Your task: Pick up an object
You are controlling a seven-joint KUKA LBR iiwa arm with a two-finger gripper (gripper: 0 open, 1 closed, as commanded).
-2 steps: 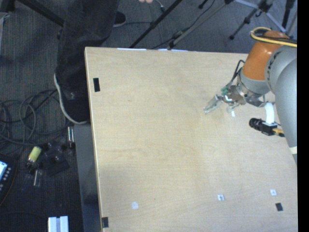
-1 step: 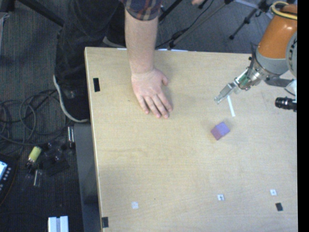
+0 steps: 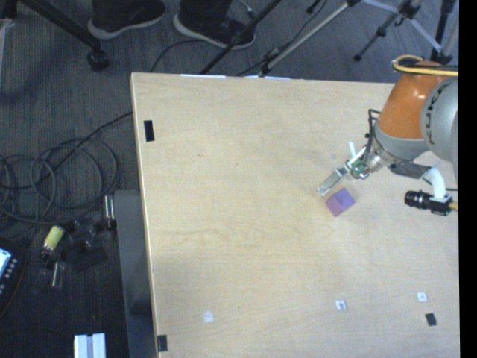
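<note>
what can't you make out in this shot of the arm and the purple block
- End effector, camera view: too small and blurred to tell how its fingers stand.
- Purple block: whether the end effector touches it or sits just beside it is too fine to judge.
- Arm: cut off by the right edge beyond the orange band.
- Small marks on the bench near the bottom: too small to identify.

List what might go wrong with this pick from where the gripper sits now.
1. The gripper sits just up and left of the small purple block, not over it, so a straight close would likely miss.
2. Coming down at a slant, a finger could nudge the light block across the smooth wooden bench instead of straddling it.
3. The block lies turned at an angle, so the fingers may catch its corners and twist it out.
</note>
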